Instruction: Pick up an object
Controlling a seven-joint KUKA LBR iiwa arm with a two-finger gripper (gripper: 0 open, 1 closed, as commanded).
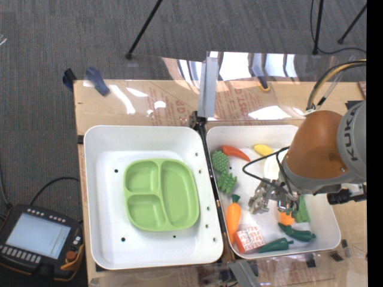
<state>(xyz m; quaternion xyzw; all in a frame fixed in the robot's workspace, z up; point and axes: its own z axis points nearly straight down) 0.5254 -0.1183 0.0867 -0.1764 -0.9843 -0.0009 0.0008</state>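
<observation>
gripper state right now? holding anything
gripper: low over the right bin; cannot be told whether open, closed or holding anything.

Tool (272, 200) down in the right bin (332, 232) – toy carrot (233, 219) just beside | green divided plate (161, 194) sits alone in the left bin (99, 160) | desk (102, 103) under both

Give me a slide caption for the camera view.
KUKA arm's gripper hangs over toy vegetables in the right bin; green divided plate in left bin.
</observation>
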